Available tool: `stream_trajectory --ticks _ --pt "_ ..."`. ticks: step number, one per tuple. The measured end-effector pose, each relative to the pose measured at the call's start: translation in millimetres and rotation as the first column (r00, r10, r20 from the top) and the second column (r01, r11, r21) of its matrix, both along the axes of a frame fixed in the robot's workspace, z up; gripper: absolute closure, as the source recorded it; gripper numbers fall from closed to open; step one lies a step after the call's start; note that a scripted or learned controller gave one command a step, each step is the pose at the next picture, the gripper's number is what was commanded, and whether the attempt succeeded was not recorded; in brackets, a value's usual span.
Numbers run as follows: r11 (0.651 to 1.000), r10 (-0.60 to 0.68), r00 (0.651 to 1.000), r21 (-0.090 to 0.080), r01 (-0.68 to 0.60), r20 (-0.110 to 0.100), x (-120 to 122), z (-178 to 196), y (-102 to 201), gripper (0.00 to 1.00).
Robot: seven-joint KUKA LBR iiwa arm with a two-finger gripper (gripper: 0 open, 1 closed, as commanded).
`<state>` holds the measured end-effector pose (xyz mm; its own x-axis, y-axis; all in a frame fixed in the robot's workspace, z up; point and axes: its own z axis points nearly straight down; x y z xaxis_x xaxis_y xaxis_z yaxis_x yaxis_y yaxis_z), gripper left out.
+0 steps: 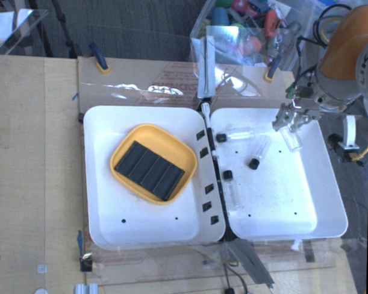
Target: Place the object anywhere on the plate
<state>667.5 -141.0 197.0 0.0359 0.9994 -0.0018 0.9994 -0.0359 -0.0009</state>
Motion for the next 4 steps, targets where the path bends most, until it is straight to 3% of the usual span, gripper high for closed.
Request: stream_trajectory --ticks 1,2,3,4 --pt "0.965 0.262 0.965 0.003 -0.262 0.000 -0.5 16.5 34.4 1.00" --pt "0.928 0.372 0.928 0.004 -0.372 -0.001 -21.1 -10.8 64.8 1.00" --pt "0.847 0.532 0.847 0.004 -0.532 0.000 -40.0 -12.5 110.5 1.00" --pt "0.675 0.738 0.675 -0.002 -0.738 0.006 -8.1 10.3 145.6 1.00"
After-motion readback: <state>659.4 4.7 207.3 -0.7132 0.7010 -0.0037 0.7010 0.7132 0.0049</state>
